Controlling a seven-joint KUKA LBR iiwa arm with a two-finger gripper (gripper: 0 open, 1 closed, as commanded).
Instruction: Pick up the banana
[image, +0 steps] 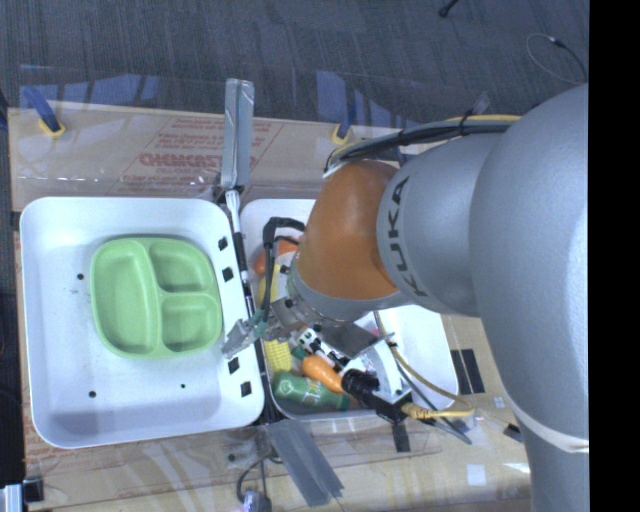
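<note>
Right bin (440, 365) largely behind arm (470, 220)

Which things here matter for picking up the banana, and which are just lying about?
Job: yellow piece in the right bin, possibly the banana, partly hidden by the arm.
Lying about: green divided plate in the left bin; carrot; green item beside it.

Light is even and moderately bright, falling from above. The left bin (60, 300) shows soft grey shading along its near wall. The arm (520, 240) carries a pale sheen and shades the right bin beneath it. Detail is slightly soft and grainy throughout.
</note>
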